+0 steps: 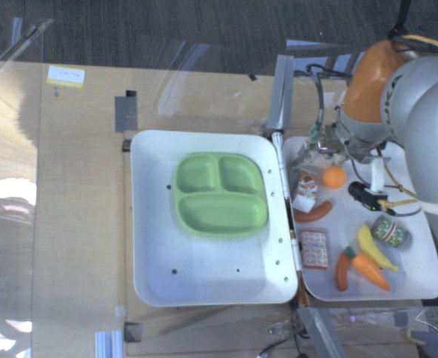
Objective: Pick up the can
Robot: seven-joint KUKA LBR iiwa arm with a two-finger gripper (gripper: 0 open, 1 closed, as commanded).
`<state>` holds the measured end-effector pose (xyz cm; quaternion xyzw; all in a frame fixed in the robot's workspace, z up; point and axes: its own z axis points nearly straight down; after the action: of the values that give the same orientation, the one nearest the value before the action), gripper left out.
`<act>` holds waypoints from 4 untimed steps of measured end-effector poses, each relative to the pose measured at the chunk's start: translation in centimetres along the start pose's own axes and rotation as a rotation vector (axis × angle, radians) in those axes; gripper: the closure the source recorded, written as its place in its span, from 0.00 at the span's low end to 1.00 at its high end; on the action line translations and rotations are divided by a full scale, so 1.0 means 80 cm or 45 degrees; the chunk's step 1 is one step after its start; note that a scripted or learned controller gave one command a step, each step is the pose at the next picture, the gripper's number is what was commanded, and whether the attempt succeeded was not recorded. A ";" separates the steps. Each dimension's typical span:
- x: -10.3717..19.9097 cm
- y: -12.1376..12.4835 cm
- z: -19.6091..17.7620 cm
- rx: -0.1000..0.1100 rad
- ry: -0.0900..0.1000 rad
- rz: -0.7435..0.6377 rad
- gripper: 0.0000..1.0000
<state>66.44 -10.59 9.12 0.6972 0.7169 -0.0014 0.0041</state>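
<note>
Gripper (313, 148) sits low at the far inner corner of the right bin (418, 271), under the orange-banded wrist. Cannot tell from this angle whether it is open or closed. Nothing is visibly gripped.

The can (389, 232) is well apart from the gripper, toward the near outer side of the same bin. It looks tipped on its side, green-and-white label up. Untouched, by the look of it.

Around it:
- A banana (373, 246) lies just beside the can, on the side facing the gripper.
- A carrot (370, 269) lies beyond the banana, nearer the front rim.
- An orange (334, 177) lies close to the gripper, roughly on the line to the can.
- A small carton (306, 190) and a sausage (313, 212) lie just below the gripper.

Step in hand, as I judge it, is the approach, with the grasp not yet begun. To do it well:
- Lift clear of the orange before crossing.
- Come down over the can's middle.
- Close across its round body, not end to end.
- Keep to the can's outer side so the banana isn't caught.

A can on its side may roll when nudged, so a straight descent seems best.
</note>
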 end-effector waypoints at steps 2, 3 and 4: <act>-0.014 -0.123 0.003 -0.007 0.007 0.195 0.00; 0.000 -0.046 0.006 -0.005 0.009 0.210 0.00; -0.061 -0.007 0.008 0.008 0.011 0.251 0.00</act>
<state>65.99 -15.50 8.50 0.7644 0.6448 -0.0002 -0.0010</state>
